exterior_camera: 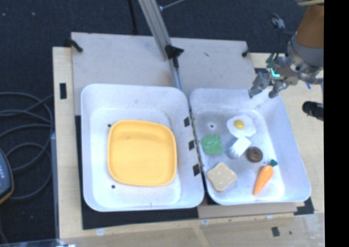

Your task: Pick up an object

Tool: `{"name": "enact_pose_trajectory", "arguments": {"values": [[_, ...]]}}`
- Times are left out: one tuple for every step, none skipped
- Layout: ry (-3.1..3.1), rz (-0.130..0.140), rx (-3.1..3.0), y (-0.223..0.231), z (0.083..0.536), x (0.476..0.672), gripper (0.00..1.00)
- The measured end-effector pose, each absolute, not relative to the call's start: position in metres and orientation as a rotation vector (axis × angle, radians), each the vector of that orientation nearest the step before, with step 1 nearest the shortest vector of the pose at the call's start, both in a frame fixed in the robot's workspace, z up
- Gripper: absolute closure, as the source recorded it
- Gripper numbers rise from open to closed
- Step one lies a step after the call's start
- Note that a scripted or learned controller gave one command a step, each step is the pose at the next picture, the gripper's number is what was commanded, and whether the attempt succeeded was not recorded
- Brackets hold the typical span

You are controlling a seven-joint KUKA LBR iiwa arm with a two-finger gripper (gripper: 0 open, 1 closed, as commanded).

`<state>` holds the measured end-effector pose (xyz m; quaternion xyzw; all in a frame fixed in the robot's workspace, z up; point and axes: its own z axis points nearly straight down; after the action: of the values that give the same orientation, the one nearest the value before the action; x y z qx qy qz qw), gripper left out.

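We see a pale bench [65, 148] on dark carpet, cables at its left. The left bin [92, 104] holds a yellow plate [142, 152]. In the right bin [289, 148] lie an egg [240, 125], green piece [211, 144], white cup [239, 146], brown disc [254, 155], toast [221, 176] and carrot [263, 179]. The gripper [264, 89] hangs over that bin's far edge, fingers [256, 89] spread, pinching nothing.

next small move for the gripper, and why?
Probably move down and toward the fried egg. The gripper hangs with open fingers over the right bin's far corner, holding nothing. The egg is the nearest item, just below it in view, and lies apart from the white cube.
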<state>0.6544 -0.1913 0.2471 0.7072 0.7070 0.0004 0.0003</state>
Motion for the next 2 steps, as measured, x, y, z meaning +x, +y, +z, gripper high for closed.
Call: {"name": "enact_pose_trajectory", "arguments": {"values": [[2.221,0.001,2.221,-0.191,0.247,0.654,0.00],[2.222,-0.003,2.223,-0.184,0.200,0.659,0.00]]}}
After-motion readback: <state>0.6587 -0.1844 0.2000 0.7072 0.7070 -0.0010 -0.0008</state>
